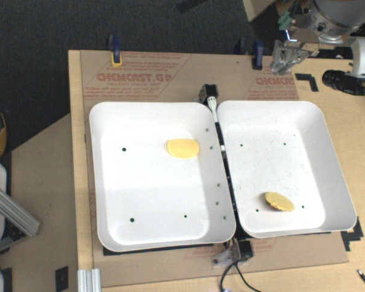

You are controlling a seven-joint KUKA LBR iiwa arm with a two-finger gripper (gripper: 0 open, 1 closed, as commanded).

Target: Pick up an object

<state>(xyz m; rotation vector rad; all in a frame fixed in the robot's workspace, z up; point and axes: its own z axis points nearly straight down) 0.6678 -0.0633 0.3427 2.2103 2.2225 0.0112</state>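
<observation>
Yellow object in left bin, arm cropped at top, claw state unclear

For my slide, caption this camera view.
Gripper above the bench behind two white bins, each holding one yellow piece.

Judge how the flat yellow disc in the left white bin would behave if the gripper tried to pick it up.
The flat yellow disc lies low on the left white bin, so fingers may struggle to get under it. Its smooth look suggests it could slide. It seems thin and probably light, unlikely to roll.
</observation>
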